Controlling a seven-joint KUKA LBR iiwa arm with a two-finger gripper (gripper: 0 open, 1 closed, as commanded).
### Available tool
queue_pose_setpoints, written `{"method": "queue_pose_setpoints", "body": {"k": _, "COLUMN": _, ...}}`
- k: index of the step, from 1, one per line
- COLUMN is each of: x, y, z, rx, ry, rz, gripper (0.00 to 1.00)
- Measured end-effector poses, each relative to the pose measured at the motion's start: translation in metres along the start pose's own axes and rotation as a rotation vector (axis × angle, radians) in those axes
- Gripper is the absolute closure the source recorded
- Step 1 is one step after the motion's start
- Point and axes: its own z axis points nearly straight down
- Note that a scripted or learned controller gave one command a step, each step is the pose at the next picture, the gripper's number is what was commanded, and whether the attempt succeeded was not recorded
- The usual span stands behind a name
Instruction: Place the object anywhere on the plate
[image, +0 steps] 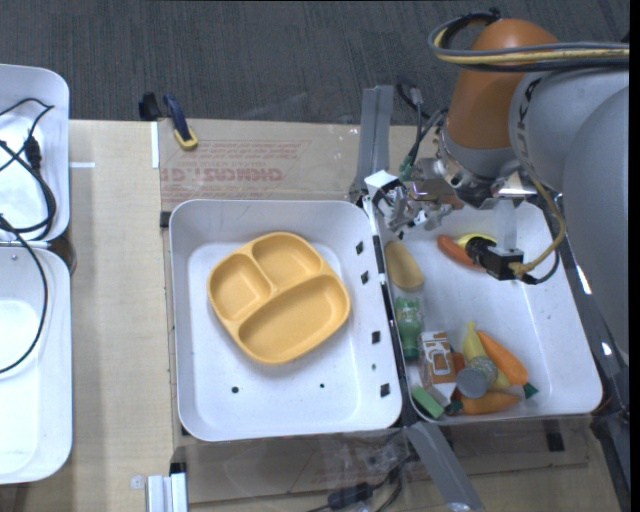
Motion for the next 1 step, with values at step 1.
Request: {"method": "queue_pose_setpoints", "body": {"k": 1, "x": 0.0514, "y": -0.0284, "z": -0.0002, "rx": 0.000, "ry": 0.001, "rz": -0.119, "gripper": 1.00}}
